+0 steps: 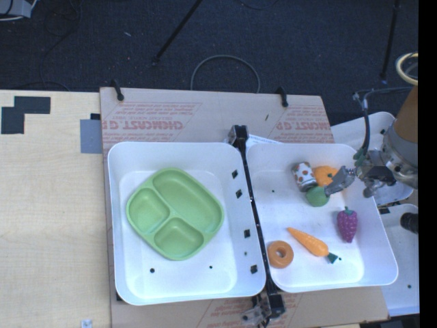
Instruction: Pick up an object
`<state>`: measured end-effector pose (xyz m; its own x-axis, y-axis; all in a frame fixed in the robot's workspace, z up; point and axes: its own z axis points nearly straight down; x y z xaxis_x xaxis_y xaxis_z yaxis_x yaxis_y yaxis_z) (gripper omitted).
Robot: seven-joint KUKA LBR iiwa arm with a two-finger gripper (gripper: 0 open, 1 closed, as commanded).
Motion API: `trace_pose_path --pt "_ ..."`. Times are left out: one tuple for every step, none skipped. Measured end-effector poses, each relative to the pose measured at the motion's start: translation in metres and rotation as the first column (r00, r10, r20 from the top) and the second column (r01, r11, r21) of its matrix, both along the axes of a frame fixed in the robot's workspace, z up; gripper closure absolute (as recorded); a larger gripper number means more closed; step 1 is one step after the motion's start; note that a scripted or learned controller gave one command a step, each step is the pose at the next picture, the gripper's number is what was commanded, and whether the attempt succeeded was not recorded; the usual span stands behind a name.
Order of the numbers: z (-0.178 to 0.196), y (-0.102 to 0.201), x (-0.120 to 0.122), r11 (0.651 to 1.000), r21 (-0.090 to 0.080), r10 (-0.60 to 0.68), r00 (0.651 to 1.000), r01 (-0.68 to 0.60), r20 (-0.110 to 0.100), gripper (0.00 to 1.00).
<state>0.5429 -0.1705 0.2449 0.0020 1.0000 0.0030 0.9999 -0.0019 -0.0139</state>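
Note:
The right bin (382, 268) holds several toys. A small spotted can (302, 174), an orange fruit (324, 175) and a green ball (316, 197) cluster at its far side. Purple grapes (347, 224) lie toward the right wall, with a carrot (309, 242) and a ring-shaped donut (280, 253) near the front. My gripper (354, 185) hangs over the bin's right part, above and a little beyond the grapes. It is open, one finger (338, 182) reaching toward the green ball and orange fruit. Nothing sits between the fingers.
The left bin (136, 279) carries a green divided plate (175, 212). A black divider (249, 210) runs between the two bins. Cardboard lies under both bins, and the wooden bench top (48, 217) stretches to the left.

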Motion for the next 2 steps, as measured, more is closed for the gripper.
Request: trace_pose_path --pt "0.006 0.0 0.002 1.0 -0.002 0.002 1.0 -0.002 0.011 0.0" --pt "-0.059 0.002 0.0 1.0 0.0 0.002 1.0 -0.002 0.004 0.0"
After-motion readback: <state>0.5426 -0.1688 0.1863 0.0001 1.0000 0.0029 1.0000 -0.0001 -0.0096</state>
